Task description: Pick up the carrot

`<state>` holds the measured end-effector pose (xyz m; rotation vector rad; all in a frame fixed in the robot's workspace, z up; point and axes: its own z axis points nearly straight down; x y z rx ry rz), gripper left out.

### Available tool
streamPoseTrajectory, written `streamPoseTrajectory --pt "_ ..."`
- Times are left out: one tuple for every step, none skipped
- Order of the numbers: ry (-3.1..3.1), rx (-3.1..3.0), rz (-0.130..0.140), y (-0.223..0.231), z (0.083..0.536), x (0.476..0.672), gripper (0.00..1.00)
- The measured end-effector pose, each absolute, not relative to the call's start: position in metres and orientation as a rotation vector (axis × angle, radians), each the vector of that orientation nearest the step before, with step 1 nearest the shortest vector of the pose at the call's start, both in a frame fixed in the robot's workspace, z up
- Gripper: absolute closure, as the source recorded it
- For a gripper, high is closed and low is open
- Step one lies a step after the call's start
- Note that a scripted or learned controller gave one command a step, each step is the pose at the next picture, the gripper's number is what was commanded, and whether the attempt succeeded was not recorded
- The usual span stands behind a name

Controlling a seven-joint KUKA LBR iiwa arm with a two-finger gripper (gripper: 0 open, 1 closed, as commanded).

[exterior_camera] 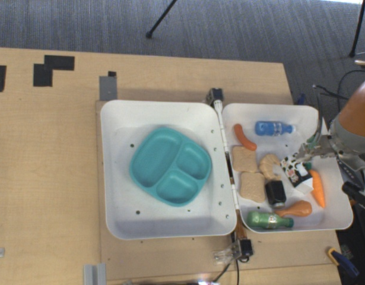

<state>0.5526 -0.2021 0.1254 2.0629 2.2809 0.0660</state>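
A teal divided plate (171, 174) lay tilted in the middle of the left white bin (120, 221), its three compartments bare; the bin sat on a pale wooden bench (45, 177), and dark patches marked the bench top near its far left corner. Between the two bins ran a thin rail, with a small black fitting (215, 94) at its far end and a clip with wires (241, 248) at its near end.

In the right white bin (342, 221), a red sausage (244, 136) lay nearest the dividing wall at the far side; below it were two tan slices of bread (247, 172), one above the other, and a pale roundish food item (269, 165) just beside them. A blue bottle (273, 128) lay on its side toward the far wall; a green bottle (269, 220) lay on its side along the near wall. A small black block (275, 192) stood between the bread and an orange, pear-like piece (296, 208).

Farther right lay a black-and-white toy (295, 171); the carrot (317, 189) lay just beside it, slanted, near the bin's right wall, resting on the bin floor. The gripper (305, 153) hung over the toy's far edge, just above the carrot's top end; whether its fingers were parted or closed could not be told, and nothing was seen between them. The grey arm (354, 120), orange-banded, reached in from the right.
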Motion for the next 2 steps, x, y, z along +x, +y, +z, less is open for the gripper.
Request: streamPoseTrajectory --pt "2.278 2.063 0.066 -0.203 0.126 0.553 0.0" --pt "2.556 1.725 0.033 -0.208 0.113 0.524 0.0"
